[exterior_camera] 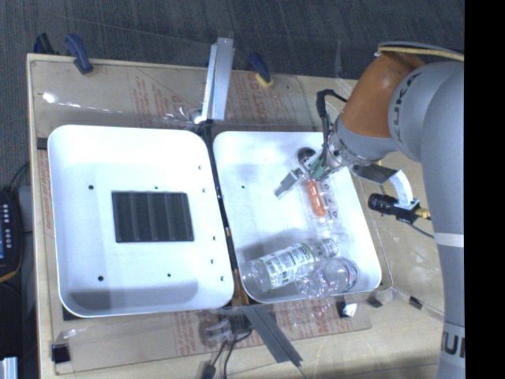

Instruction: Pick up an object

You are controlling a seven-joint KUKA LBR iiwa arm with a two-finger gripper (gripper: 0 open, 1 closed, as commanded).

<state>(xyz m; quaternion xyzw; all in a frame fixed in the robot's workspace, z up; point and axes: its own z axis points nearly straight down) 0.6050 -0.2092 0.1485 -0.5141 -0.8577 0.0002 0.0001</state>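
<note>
My gripper (301, 181) hangs over the upper right part of the right bin (237, 180), open, with one grey finger (286, 185) sticking out to the lower left. Nothing sits between its fingers. Just below it lies a small orange tube-like object (316, 199) inside clear plastic. A clear plastic bottle (282, 267) with a printed label lies on its side at the bin's near edge, and a crumpled clear bottle (335, 275) rests beside it on the right.
The left bin (79, 180) holds a dark ribbed rectangular pad (152, 216). A metal bracket (218, 77) stands behind the seam between the bins. Blue clamps (79, 54) grip the bench's far edge.
</note>
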